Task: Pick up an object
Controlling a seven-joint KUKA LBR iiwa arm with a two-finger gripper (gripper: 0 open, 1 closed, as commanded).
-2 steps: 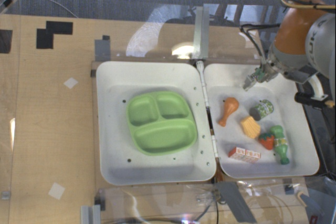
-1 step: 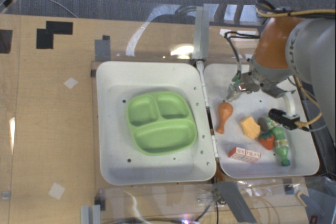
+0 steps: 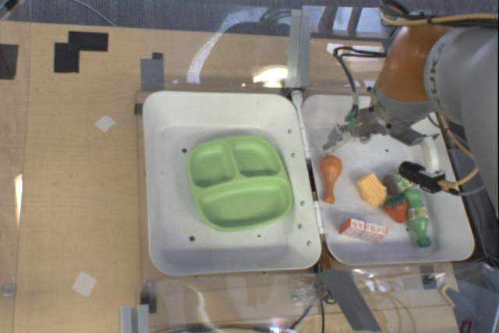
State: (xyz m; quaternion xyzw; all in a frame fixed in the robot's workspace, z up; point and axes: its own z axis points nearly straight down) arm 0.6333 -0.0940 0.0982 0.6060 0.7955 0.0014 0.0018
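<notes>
The right bin (image 3: 460, 246) holds several small items. An orange-brown drumstick (image 3: 331, 175) lies near its left wall, and a yellow wedge (image 3: 372, 189) sits to the right of it. A red strawberry-like piece (image 3: 397, 207) and a green bottle (image 3: 418, 216) lie together further right. A small red-and-white box (image 3: 363, 228) is near the front. My gripper (image 3: 344, 133) hangs over the back left part of this bin, up and to the right of the drumstick, and nothing is visibly held in it.
A green divided plate (image 3: 240, 182) lies in the middle of the left bin (image 3: 168, 246). A raised divider (image 3: 309, 175) runs between the two bins. The arm's orange band (image 3: 405, 62) and grey body cover the right bin's back right corner. A black cable end (image 3: 417, 174) hangs over the bottle.
</notes>
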